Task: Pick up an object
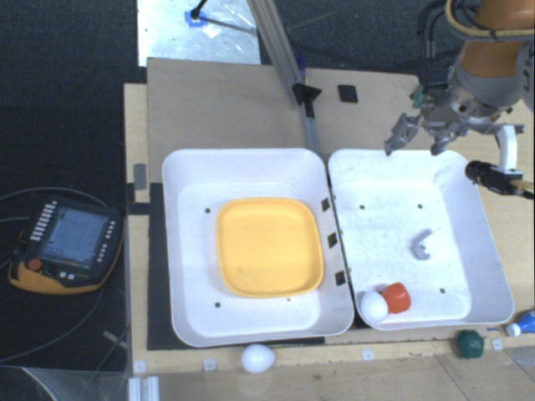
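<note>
Fingers [415,143] spread wide above right bin's [468,224] far edge, holding nothing, orange cup [396,297] beside white ball [373,307]

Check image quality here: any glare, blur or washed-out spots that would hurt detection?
Camera view: even light, soft shadows. The white bins are bright, so the white ball in the right bin's near corner blends into the wall. Glare on the shiny sheet at top left. The gripper looks slightly soft; the small grey piece is low-contrast.

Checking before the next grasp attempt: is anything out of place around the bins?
Yes. A white egg-shaped object and a dark green ball lie on the bench outside the bins, just past their near edges.
</note>
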### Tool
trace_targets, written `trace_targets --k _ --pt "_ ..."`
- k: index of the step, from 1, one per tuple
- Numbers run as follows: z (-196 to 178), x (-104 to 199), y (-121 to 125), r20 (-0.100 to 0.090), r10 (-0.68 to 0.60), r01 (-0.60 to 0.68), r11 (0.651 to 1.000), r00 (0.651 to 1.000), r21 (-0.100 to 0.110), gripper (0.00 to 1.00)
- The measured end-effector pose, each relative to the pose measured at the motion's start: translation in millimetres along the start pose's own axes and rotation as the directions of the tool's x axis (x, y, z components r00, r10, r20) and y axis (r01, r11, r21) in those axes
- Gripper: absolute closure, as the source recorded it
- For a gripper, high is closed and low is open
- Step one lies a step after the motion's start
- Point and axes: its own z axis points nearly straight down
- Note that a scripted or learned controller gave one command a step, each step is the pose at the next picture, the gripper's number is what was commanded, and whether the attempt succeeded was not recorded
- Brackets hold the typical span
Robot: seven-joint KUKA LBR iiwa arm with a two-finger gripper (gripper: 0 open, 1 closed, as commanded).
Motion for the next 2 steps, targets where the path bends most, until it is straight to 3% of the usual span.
trace_targets --k 2 --pt "103 0 11 0.0 0.0 0.0 1.0 1.0 0.004 0.0"
